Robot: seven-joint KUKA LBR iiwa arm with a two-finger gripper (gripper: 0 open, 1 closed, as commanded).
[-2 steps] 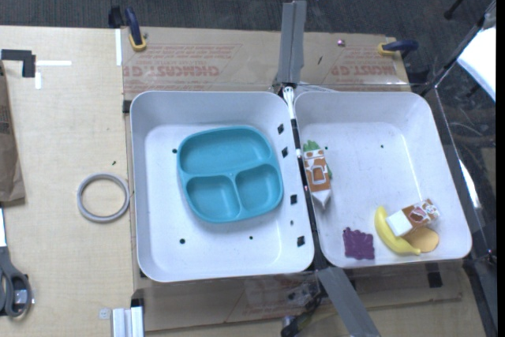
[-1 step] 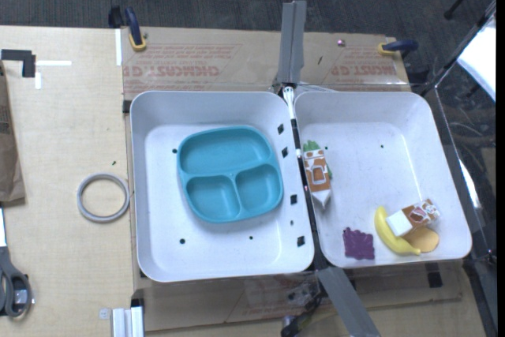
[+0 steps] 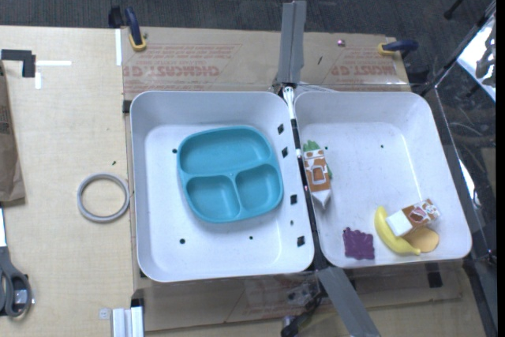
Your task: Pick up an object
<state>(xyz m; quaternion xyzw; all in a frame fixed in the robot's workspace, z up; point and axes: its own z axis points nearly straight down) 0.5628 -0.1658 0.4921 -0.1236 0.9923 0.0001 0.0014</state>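
Two shallow white bins sit side by side on the desk (image 3: pixel 63 114), filling the centre and right of the frame. The left bin (image 3: pixel 150 249) holds a teal divided plate (image 3: pixel 230 174) with three compartments, lying flat and slightly turned, near the middle of the bin.

The right bin (image 3: pixel 371 122) holds the loose things. A small carton with orange and green print (image 3: pixel 316 174) lies against the bin's left wall, close to the divider between the bins. Toward the lower right of the frame, a yellow banana (image 3: pixel 390 234) curves along the bin floor. Touching it on its right are a small orange-and-white box (image 3: pixel 420 212), a white block (image 3: pixel 399 223) and an orange round piece (image 3: pixel 426 241), all bunched in the bin's lower right corner. A purple bunch of toy grapes (image 3: pixel 358 243) lies just left of the banana, apart from it.

On the bare wood at the left of the frame lies a grey ring (image 3: pixel 103 196). Scissors (image 3: pixel 12 288) sit at the lower left edge. A brown cardboard sheet (image 3: pixel 205 63) lies behind the bins at the top, held by yellow clamps (image 3: pixel 136 37).

No picture lets me tell how the pincer stands, open or closed.
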